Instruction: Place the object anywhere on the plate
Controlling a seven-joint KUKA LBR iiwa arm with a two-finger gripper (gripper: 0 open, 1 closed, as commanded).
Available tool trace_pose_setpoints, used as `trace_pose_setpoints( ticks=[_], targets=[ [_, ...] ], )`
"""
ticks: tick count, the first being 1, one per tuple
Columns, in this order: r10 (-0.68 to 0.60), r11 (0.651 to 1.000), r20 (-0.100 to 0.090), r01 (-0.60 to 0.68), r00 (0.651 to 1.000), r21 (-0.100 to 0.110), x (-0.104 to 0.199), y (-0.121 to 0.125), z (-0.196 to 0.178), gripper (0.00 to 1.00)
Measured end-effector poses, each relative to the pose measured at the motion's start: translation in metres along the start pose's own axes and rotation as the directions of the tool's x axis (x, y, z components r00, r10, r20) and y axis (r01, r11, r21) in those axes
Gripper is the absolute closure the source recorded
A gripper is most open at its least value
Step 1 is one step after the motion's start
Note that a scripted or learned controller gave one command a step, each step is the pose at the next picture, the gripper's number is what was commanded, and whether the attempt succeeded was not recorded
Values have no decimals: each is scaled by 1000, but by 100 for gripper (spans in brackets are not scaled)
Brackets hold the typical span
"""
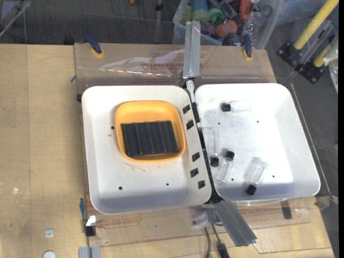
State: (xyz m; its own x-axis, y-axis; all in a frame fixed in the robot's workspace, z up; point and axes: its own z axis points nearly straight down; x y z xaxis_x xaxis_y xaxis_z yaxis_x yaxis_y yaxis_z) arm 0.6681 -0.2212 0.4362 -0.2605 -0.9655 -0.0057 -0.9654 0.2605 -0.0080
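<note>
While the black ridged block (149,138) lies flat on the orange plate (126,114) in the view's left bin (99,171), clear black-capped vials (255,171) lie scattered in the right bin (279,122), and you cannot tell the claw's state.

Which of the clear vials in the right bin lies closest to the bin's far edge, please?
The clear vial with its black cap pointing left, alone in the right bin's far half; the others cluster near the front.

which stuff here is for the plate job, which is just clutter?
Job:
- orange plate, left bin
- clear vials with black caps, right bin

Clutter:
- tub of coloured toys behind bench
- yellow pole
</note>
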Motion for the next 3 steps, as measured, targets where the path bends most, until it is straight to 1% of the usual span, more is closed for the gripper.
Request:
trace_pose_setpoints(
  ticks=[1, 2, 3],
  targets=[
    [-318, 948, 1, 318, 948, -2, 0, 0, 0, 100],
    [-359, 933, 2, 359, 933, -3, 0, 1, 0, 100],
    [-592, 806, 2, 592, 806, -3, -4, 1, 1, 100]
  ],
)
